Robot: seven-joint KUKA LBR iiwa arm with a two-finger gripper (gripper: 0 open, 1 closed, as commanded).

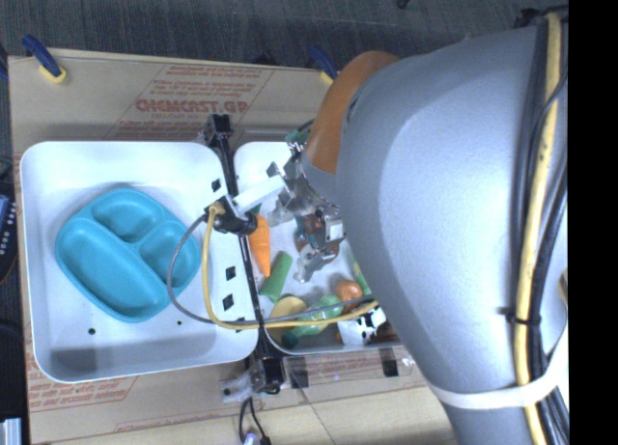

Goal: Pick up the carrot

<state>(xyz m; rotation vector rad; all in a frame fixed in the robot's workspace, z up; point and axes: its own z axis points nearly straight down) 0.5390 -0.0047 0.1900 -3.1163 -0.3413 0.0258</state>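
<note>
The gripper [314, 240] hangs over the right bin [253, 158] w/ barely any room, toys crowd it at 6 o'clock and the divider wall sits close at 9; can't tell its grip state. The grey arm [454, 211] comes in from 3 o'clock, covering most of that bin. The carrot [260, 245] lies against the divider, just beside the gripper at 9, long axis 12-to-6, next to a green toy [277, 275].

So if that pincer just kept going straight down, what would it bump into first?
Probably the right bin's white floor, just right of the carrot and the green piece. The pincer points downward, though depth is hard to judge here.
</note>
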